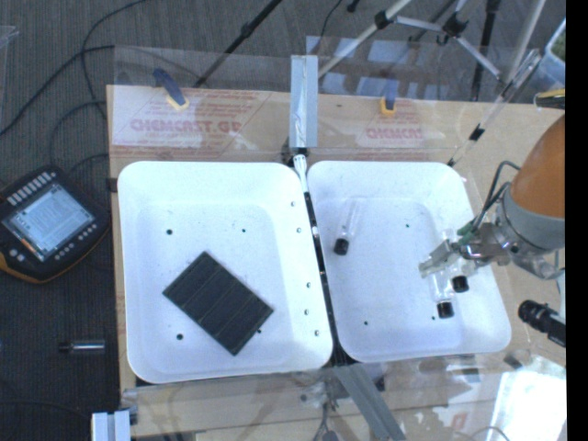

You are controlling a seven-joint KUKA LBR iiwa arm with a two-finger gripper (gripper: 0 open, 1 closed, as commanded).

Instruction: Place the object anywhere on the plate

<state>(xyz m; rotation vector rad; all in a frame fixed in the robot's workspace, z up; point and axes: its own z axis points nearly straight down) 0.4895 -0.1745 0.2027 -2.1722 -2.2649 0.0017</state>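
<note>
A grey KUKA arm [542, 205] with an orange band reaches in from the right over the right-hand white bin [404, 177], its two-finger gripper [450, 297] hanging low above the bin's right side. The fingers [445, 309] end in small black pads, one above the other in the view, standing apart with bare white bin floor between them; nothing is grasped.

The object, a small clear tube with a black cap [344, 231], lies on its side in the left part of the same bin, close to the wall shared with the neighbouring bin and well apart from the gripper. Its see-through body points toward the far side, and the dark cap sits at the near end.

The plate, a flat dark rectangular slab with ribbed lines [219, 302], rests at an angle on the floor of the left-hand white bin [184, 177], toward its near half, with nothing lying on it.

Outside the bins, a handheld control pendant with a lit screen [46, 223] lies on the dark floor at far left. Cables [110, 26] trail across the floor beyond the bench, and tripod legs [432, 16] stand at the far right.
</note>
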